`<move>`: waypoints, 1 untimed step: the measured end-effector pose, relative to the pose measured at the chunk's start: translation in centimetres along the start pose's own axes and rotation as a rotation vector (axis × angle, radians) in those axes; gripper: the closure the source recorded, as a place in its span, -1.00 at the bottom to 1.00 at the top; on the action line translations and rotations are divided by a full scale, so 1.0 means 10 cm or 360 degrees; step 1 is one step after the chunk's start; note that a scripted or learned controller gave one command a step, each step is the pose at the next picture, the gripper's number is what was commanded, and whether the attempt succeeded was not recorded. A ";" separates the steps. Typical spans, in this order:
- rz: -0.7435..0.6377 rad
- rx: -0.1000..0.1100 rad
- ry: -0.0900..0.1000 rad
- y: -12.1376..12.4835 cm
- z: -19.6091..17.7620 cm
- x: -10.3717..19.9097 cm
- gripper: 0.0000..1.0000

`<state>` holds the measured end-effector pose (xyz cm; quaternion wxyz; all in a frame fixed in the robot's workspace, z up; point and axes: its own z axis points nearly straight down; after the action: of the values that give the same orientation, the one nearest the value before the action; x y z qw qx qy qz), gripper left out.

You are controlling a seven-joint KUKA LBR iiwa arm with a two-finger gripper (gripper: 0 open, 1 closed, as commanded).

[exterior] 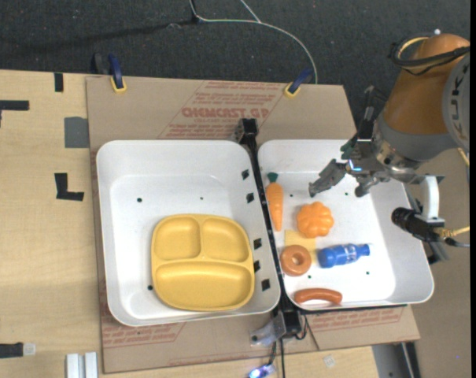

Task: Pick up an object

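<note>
At the near edge of the right bin (415,286), a red-orange sausage (317,295) is laid flat close to the near wall. Just beyond it, an orange doughnut (295,260) is placed near the divider between the bins, and a blue bottle (342,254) is laid on its side to the right of the doughnut. Farther in, an orange pumpkin (315,220) is seated near the middle of the bin floor, and a carrot (274,202) is laid lengthwise along the left wall, green tip pointing to the far side.

In the left bin (119,211), a yellow divided plate (202,261) is positioned in the near half, slightly right of centre.

The end effector (347,181) is located over the far part of the right bin, beyond and slightly right of the pumpkin. Its two fingers are spread apart, and nothing is seen between them. The arm (422,93) is extended in from the right.

Both bins are carried on a cardboard sheet (214,109) laid on the counter (33,235).
</note>
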<state>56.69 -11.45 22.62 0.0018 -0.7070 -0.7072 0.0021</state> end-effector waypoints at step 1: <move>-0.0001 0.0002 0.0000 0.03 0.63 0.04 -1.00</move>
<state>56.99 -11.08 16.29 0.0023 -0.7068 -0.7074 0.0024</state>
